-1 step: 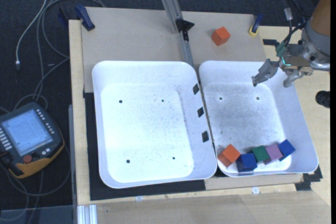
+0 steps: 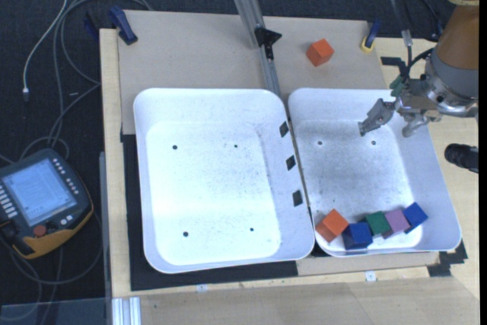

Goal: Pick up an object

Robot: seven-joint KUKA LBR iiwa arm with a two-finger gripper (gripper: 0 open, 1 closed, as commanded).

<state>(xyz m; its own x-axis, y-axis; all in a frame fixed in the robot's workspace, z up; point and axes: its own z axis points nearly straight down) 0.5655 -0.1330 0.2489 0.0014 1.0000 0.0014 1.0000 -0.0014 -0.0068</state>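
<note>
The bench (image 2: 190, 57) bears two white bins (image 2: 209, 179) and an orange cube (image 2: 320, 52).

Even, soft overhead light; sharp picture, faint shadows.

1. Arm (image 2: 456, 49) comes in from the right, grey wrist under an orange band, over the right bin's (image 2: 426, 164) far right corner.
2. Gripper (image 2: 394, 122) hangs above the right bin's far part, pointing down and left.
3. Two fingers (image 2: 374, 120) spread apart, nothing between them; jaws clear of the bin floor.
</note>
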